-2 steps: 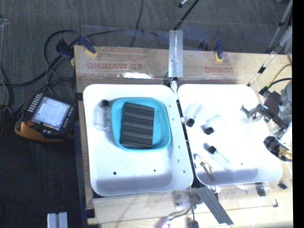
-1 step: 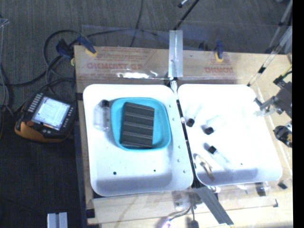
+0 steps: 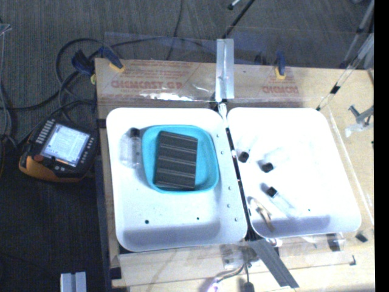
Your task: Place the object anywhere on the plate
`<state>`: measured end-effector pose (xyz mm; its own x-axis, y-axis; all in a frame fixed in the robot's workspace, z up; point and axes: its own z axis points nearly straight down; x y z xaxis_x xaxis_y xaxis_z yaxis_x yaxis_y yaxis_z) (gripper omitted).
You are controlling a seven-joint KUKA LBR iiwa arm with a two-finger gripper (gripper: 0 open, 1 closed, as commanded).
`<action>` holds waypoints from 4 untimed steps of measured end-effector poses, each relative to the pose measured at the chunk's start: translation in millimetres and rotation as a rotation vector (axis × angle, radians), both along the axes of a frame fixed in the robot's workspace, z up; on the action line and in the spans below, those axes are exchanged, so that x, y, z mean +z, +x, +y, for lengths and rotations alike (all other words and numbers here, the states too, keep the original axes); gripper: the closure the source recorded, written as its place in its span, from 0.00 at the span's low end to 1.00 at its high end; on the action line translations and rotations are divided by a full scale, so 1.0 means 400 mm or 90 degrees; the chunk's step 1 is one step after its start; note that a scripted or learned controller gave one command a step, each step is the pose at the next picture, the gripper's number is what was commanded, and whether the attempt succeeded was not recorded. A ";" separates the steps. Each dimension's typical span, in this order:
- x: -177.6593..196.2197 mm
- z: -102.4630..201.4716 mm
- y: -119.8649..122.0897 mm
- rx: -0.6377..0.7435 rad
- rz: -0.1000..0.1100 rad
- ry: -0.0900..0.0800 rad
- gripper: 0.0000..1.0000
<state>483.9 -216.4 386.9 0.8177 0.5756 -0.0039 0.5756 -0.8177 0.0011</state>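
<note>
A blue square plate (image 3: 208, 163) sits in the left bin (image 3: 170, 224), toward its back. A dark grey ribbed block (image 3: 176, 159) lies flat on the plate, roughly at its middle and slightly turned. A clear, see-through bottle-like object with a dark cap (image 3: 130, 145) lies in the left bin, touching or just beside the plate's left rim.
The right bin (image 3: 316, 212) holds small dark pieces (image 3: 243, 157) (image 3: 266, 166) (image 3: 271, 192) and a clear loop (image 3: 261, 215) near its left wall. A metal divider (image 3: 225, 72) stands behind the bins. On the floor at left lies a handheld pendant (image 3: 61, 148).
</note>
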 end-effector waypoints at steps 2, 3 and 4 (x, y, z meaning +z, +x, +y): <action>0.098 -0.020 0.000 -0.072 0.000 0.000 0.00; -0.227 -0.018 -0.001 -0.209 0.001 0.001 0.00; -0.227 -0.018 -0.001 -0.209 0.001 0.001 0.00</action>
